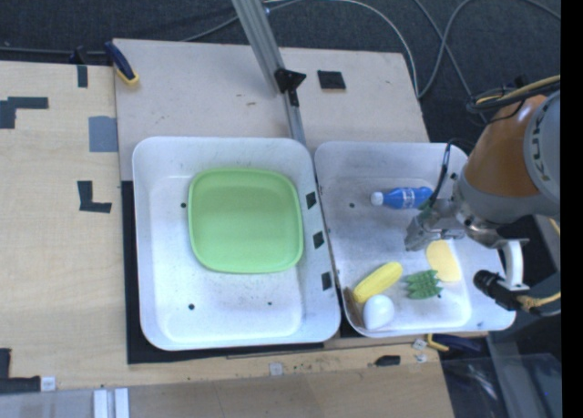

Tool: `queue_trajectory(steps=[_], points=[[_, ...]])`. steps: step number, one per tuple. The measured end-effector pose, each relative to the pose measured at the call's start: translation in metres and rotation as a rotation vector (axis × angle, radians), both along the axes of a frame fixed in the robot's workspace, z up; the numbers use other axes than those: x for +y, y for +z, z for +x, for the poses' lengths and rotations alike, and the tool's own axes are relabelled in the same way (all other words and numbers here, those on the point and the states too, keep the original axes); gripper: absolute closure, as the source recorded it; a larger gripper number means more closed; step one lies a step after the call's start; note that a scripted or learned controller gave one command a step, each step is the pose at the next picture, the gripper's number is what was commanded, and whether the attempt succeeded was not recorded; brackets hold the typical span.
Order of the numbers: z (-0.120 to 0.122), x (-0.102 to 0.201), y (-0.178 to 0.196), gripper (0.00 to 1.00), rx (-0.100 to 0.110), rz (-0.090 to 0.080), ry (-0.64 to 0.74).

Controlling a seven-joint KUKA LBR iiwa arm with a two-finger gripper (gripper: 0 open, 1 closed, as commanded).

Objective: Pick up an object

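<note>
The right bin (364, 170) holds a small blue bottle with a white cap (401, 198), a yellow corn cob (377, 280), a white egg-like ball (378, 311), a green spiky toy (422, 285) and a pale yellow piece (444, 261). My gripper (426, 229) hangs low over the bin's right side, just below the bottle and just left of the pale yellow piece. Nothing shows between its fingers. The orange-banded wrist (506, 166) rises behind it.
A green square plate (246, 220) lies in the left bin (155, 298). A metal pole (264, 34) slants up from between the bins. Cables (437, 34) run over the dark floor at the back right. The bench top (55, 179) stretches left.
</note>
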State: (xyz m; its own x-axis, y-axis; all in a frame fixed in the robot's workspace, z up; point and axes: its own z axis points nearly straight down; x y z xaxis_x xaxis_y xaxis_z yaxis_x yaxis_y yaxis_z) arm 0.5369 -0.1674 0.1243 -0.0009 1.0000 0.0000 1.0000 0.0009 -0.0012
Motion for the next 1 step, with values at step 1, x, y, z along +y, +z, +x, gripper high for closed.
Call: queue_trajectory(steps=[1], points=[[0.0042,-0.001,0.0617,1.0,-0.005,-0.001,0.0]])
